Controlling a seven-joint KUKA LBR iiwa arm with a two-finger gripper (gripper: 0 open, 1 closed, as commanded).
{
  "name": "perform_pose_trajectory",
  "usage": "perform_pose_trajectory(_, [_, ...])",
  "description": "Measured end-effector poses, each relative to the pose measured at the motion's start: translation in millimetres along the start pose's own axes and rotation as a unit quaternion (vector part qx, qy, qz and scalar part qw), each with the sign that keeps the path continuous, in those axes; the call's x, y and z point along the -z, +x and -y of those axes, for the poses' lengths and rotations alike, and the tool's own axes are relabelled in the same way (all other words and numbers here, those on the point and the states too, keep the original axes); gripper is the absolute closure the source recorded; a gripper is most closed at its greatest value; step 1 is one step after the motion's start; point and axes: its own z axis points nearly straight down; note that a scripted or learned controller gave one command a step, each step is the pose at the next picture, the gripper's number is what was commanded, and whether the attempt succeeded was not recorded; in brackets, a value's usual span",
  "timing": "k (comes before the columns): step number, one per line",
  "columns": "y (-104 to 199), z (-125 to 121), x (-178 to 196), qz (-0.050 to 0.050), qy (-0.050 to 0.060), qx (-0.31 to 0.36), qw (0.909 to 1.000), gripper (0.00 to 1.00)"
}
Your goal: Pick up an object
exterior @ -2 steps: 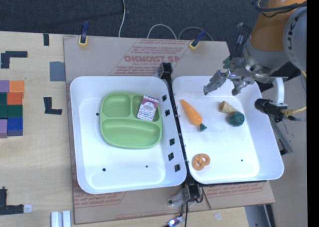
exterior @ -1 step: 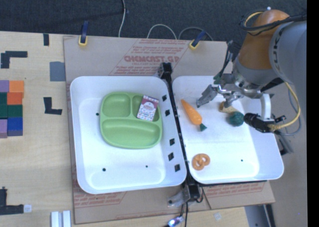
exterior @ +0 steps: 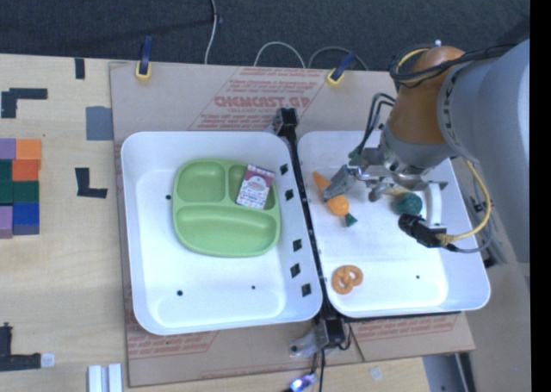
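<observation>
In the right bin (exterior: 405, 291) lie an orange carrot toy (exterior: 334, 202) with a green tip, a teal toy (exterior: 409, 204) and a small pretzel (exterior: 347, 278). My gripper (exterior: 356, 191) hangs over the upper middle of this bin with its fingers spread, open and holding nothing. Its left finger (exterior: 338, 184) sits just above the carrot toy, touching or nearly so. The teal toy lies just right of the other finger. The pretzel rests well below the gripper, near the bin's front.
The left bin (exterior: 151, 235) holds a green divided plate (exterior: 225, 231) with a small pink and white packet (exterior: 254, 186) on its upper right part. A black divider (exterior: 297, 209) separates the bins. Coloured blocks (exterior: 19, 185) sit at the far left of the bench.
</observation>
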Motion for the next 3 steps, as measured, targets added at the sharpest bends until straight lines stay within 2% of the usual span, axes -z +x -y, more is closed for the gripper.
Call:
perform_pose_trajectory(1, [1, 0, -32, 0.001, -0.002, 0.0, 1.0, 0.0])
perform_pose_trajectory(2, [1, -1, -20, 0.001, -0.004, 0.001, 1.0, 1.0])
perform_pose_trajectory(3, [4, -6, 42, 0.001, -0.006, 0.0, 1.0, 1.0])
